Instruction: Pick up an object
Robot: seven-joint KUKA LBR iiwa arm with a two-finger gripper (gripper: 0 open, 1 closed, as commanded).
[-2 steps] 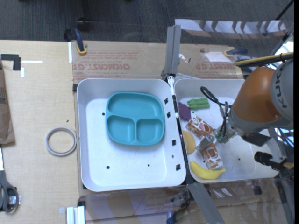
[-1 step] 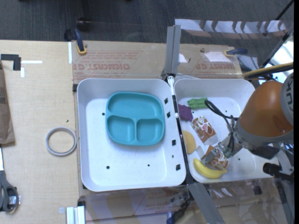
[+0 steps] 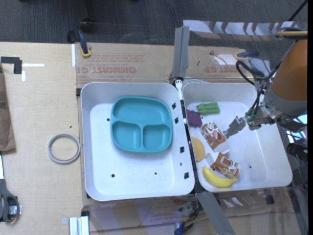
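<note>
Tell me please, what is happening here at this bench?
A grey robot arm reaches from the right into the right bin. Its gripper hangs low beside a red-and-white packet; nothing shows between its fingers. That bin also holds a second packet, a banana, a green piece, a purple piece and a yellow round piece. The left bin holds a teal tray.

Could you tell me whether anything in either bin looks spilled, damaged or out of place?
Nothing stands out. The teal divided plate lies flat in the left bin; the banana and other small items sit loosely in the right bin.
</note>
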